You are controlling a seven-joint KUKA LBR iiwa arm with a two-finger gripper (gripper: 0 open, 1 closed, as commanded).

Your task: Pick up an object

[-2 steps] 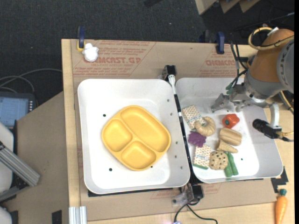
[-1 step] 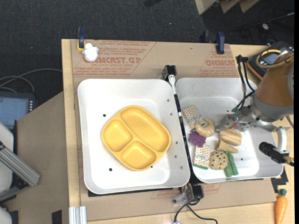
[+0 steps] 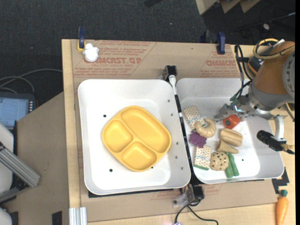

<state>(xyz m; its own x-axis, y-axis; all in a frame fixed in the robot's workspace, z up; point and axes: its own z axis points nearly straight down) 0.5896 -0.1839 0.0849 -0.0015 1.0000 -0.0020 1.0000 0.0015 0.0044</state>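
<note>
Two shallow white bins are seen side by side on the bench. The left bin carries a yellow divided plate near its middle. In the right bin, toy foods are gathered toward its left and middle: a cracker near the left wall, a cream-coloured pastry, a purple piece, a bread loaf, a cookie and a green vegetable by the front edge. The gripper is lowered over the bin's middle, just beside a red-orange tomato; whether it is spread or pressed together cannot be told.
</note>
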